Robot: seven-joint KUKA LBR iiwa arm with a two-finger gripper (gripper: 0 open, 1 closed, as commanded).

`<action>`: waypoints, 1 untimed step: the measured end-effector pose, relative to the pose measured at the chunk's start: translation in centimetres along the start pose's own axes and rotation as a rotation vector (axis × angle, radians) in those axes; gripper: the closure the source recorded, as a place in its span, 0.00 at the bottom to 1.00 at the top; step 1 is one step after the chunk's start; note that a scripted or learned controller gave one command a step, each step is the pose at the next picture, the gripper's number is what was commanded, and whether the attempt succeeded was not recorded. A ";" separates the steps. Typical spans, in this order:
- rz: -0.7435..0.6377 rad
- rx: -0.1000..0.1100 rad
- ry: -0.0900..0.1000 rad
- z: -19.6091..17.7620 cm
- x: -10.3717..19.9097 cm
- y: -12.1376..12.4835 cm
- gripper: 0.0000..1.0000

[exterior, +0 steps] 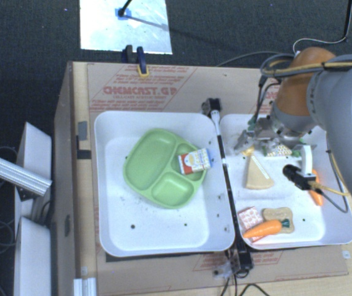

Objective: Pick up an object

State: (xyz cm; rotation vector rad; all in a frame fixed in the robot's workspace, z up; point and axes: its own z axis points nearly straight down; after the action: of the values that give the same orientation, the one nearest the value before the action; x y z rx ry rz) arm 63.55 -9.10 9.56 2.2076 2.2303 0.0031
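Observation:
My gripper [250, 143] hangs low over the back left part of the right bin [339, 230]. A pale yellow cheese wedge [257, 174] lies just in front of it, its tip pointing toward the gripper. A small speckled white item [279, 151] lies just to the gripper's right, partly under the wrist. Nothing shows between the gripper's tips. At the bin's front lie an orange carrot [264, 229], a tan toast slice [279, 217] and a pink wafer [249, 216].
The left bin [117, 227] holds a green divided plate [157, 168] with a small red and white carton [194, 161] on its right edge. A dark divider [225, 184] runs between the bins. The grey arm [343, 97] covers the right bin's back right corner.

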 end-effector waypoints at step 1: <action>-0.004 -0.003 -0.001 -1.1 0.0 0.1 1.00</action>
State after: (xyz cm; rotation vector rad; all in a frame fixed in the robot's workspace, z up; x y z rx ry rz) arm 63.65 -9.11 10.67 2.2012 2.2326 0.0055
